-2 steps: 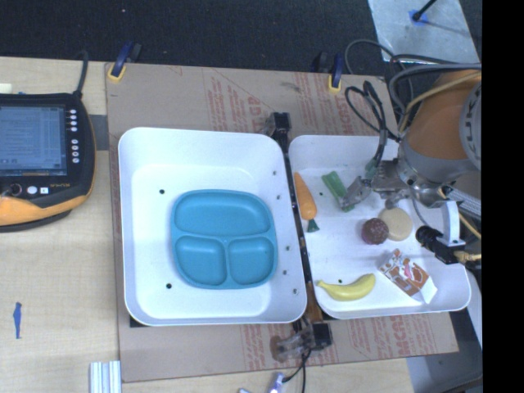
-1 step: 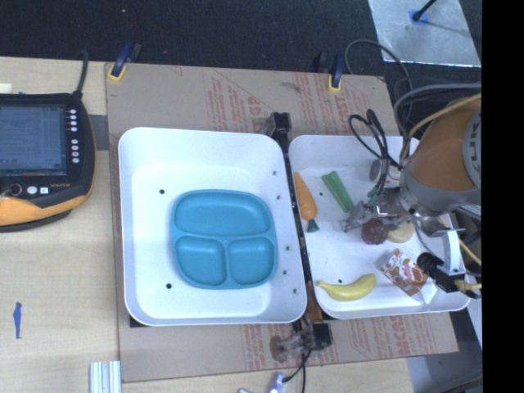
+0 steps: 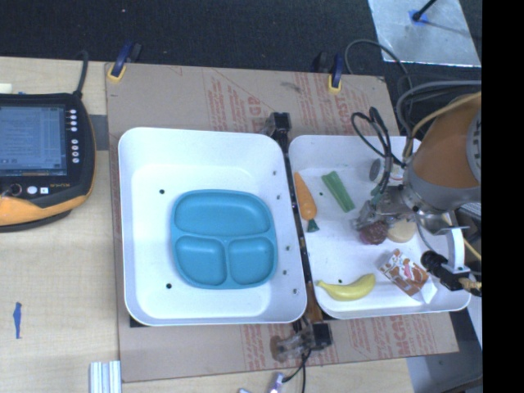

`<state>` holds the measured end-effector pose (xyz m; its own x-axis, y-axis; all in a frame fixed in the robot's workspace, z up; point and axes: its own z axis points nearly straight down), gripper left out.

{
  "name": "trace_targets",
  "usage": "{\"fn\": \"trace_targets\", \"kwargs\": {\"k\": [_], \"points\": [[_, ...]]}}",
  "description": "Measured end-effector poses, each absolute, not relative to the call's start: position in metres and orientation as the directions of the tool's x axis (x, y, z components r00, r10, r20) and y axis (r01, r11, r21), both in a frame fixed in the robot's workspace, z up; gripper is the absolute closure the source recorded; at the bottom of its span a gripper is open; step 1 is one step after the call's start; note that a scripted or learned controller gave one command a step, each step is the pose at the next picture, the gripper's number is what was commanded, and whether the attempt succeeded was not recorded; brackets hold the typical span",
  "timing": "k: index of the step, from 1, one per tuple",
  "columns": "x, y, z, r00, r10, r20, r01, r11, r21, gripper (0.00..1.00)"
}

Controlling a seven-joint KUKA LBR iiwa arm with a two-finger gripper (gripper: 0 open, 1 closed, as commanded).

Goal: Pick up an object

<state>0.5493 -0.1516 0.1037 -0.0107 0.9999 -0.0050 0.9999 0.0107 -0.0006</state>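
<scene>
Sitting on cardboard [image 3: 246, 105], two white bins [image 3: 139, 219]

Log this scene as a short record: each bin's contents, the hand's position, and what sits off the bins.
left bin: blue divided plate
right bin: carrot, green block, banana, dark red lump, pale round item, printed packet
hand: low in the right bin, just above the dark red lump
arm: enters from the right
off the bins: teach pendant at left
</scene>
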Motion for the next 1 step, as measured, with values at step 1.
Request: {"fn": "trace_targets", "kwargs": {"k": [1], "points": [[0.5366, -0.0947, 0.1494, -0.008, 1.000, -0.002, 1.000, 0.008, -0.001, 1.00]]}}
